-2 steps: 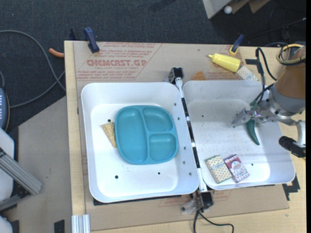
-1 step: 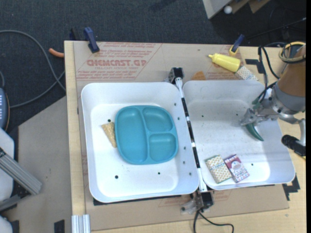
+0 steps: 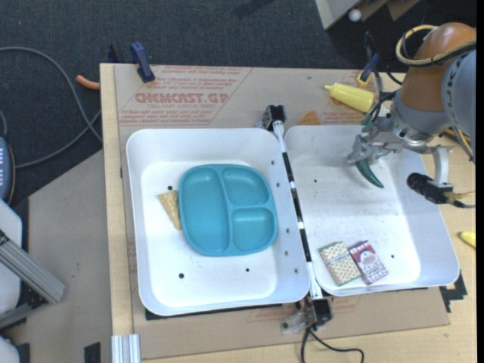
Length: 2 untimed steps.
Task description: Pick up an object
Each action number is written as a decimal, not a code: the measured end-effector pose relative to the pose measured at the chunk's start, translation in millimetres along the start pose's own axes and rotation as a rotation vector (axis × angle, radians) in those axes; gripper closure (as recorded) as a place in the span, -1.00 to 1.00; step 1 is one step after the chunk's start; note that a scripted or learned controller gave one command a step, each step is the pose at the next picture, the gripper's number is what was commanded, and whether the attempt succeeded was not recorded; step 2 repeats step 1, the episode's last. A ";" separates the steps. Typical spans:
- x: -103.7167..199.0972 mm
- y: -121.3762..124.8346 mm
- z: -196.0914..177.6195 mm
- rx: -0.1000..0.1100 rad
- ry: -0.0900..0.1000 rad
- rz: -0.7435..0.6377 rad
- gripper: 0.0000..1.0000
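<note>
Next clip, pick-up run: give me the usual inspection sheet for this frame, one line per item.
Surface: brown board bearing left bin and right bin, side by side.
Job's things: teal divided tray in left bin, a tan cracker-like piece at its left edge; two small packets in right bin's near part; dark green object at the gripper.
Clutter: yellow object and blue clamp on the board.
Grippers: gripper low over right bin's far part; grasp unclear.
Cables: grey cable on floor at left.
Surroundings: dark carpet.
</note>
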<state>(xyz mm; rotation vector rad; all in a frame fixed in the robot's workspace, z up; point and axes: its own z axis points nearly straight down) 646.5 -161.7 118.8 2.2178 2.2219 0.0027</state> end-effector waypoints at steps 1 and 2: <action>124.0 21.1 -75.8 0.000 0.001 0.000 1.00; 124.0 21.1 -75.8 0.000 0.001 0.000 1.00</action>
